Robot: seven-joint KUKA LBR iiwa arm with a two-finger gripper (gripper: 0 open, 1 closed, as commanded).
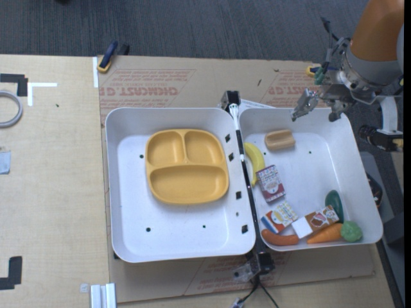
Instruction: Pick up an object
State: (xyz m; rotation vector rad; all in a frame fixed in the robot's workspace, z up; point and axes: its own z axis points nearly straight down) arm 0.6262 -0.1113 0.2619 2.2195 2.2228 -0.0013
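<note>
Nothing is held yet: the hand [319, 105], fingers spread wide, hovers above the right bin [359, 165], needing descent onto the tan block [279, 140].

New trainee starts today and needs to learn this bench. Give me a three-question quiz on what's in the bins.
1. True or false: the yellow divided plate lies in the left bin.
2. Which object lies nearest the gripper? A) carrot B) tan bread piece C) banana
3. Fill in: the banana lies against the right bin's ____ wall.

Key: 1 true; 2 B; 3 left.
</note>
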